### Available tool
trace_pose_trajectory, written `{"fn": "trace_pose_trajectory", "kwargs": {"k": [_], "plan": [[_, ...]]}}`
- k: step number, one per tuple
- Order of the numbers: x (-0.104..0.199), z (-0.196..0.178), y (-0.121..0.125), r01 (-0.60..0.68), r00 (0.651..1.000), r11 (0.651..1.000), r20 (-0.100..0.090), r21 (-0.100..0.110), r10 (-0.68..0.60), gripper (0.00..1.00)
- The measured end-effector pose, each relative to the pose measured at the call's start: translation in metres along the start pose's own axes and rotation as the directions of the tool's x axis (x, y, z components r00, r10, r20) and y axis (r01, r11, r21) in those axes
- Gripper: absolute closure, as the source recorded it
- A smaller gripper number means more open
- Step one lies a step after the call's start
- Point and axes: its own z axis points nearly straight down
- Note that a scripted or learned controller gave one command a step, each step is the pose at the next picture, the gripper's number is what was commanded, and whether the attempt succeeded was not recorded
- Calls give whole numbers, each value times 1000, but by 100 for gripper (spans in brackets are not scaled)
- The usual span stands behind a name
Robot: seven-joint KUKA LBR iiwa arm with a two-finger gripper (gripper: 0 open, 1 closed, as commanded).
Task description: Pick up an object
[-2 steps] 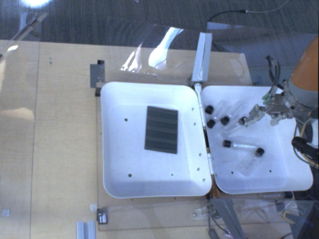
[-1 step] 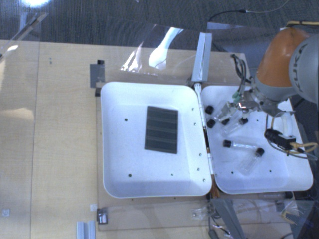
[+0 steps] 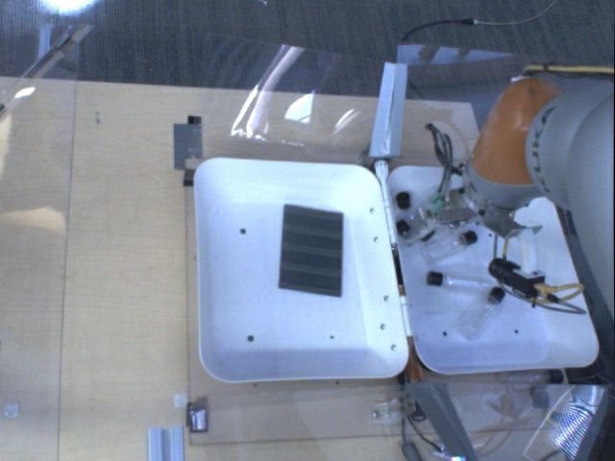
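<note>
The grey arm (image 3: 572, 147) reaches in from the right, its orange band (image 3: 504, 137) above the upper part of the right bin (image 3: 577, 344). The gripper (image 3: 444, 209) hangs low over the upper left area of that bin, close to the wall shared with the left bin (image 3: 207, 257). The wrist and the clutter around it hide its tip, so it cannot be told whether the gripper is wide, narrow or closed on anything, and nothing can be seen held in it. Several small things lie scattered around it on the floor of the right bin. One black cap (image 3: 403, 200) sits near the bin's upper left corner and another dark cap (image 3: 469, 238) lies just below the gripper. A clear tube (image 3: 456, 281) with a black end lies flat near the middle of the bin. A second clear tube (image 3: 485, 310) lies at a slant just below and to the right of it. In the left bin, a dark ribbed slab (image 3: 311, 251) lies flat near the centre, clear of every wall and well apart from the gripper. Both bins rest side by side on the pale wooden bench (image 3: 96, 257).
</note>
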Motion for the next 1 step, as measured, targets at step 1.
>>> {"fn": "trace_pose_trajectory", "kwargs": {"k": [1], "plan": [[-52, -7, 35, 20, 1000, 1000, -5, 7, -20, 0]]}}
